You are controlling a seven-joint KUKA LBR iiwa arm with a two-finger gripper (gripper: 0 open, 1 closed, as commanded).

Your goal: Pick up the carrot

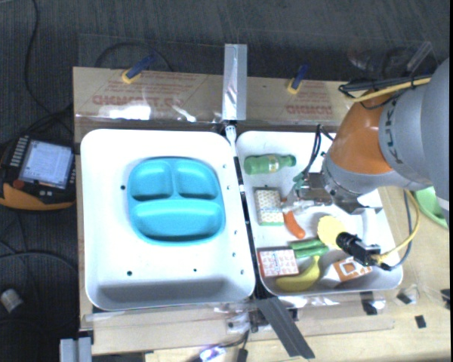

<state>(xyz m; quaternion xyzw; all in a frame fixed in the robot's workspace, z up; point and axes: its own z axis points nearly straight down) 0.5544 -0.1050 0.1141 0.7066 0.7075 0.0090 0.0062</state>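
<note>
Arm [392, 138] over right bin [245, 225]; gripper [308, 191] directly above-right of carrot [294, 224]. Jaw state: cannot tell. Carrot wedged among checkered packet [269, 206], yellow disc [331, 228], green item [308, 246]. Risk: neighbour snagged, or carrot rolled aside.

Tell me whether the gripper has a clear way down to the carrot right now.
Probably yes. The gripper hangs just above and beside the carrot, whose top is uncovered, though a checkered packet and a green bean lie close by.
</note>
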